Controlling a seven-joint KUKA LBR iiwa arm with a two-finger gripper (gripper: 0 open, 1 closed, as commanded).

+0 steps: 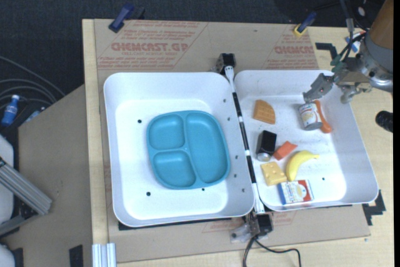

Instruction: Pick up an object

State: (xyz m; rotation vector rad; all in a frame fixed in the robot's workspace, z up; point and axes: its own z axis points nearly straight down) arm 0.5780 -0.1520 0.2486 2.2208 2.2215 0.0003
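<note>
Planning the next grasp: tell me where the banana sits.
The banana lies in the right bin, toward its front, between the cheese wedge and the small carton.

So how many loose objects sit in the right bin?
7: bread slice, can, carrot, black block, orange wedge, banana, cheese, and possibly more; small box makes 8.

Bright, even light; soft shadows; slightly grainy.
</note>
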